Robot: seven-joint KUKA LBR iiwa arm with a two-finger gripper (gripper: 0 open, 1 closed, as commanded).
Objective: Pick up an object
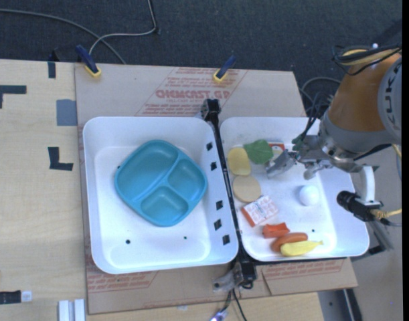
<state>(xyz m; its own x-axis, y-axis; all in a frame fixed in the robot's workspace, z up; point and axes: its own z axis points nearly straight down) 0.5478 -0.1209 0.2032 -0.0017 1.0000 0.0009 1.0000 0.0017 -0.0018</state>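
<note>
the objects to be picked are found in the right bin point(338, 243), and places are given here from the white egg point(308, 194) near its middle. to the left of the egg, a red-and-white packet point(260, 210) is seen, with a round beige disc point(246, 188) just above-left of that packet. further up and left, a yellow piece point(238, 160) is set beside a green leafy piece point(259, 150). below and left of the egg, an orange-red piece point(276, 230) lies above a sausage point(288, 240) and a yellow banana-like piece point(300, 248), which touch each other near the bin's lower wall. just above the egg, the end effector point(295, 165) is held over the bin, its two fingers point(278, 164) spread apart with nothing seen between them. far left of the egg, in the left bin point(97, 179), a blue divided plate point(161, 182) is laid. both bins are carried on cardboard on the table point(23, 199).
</note>
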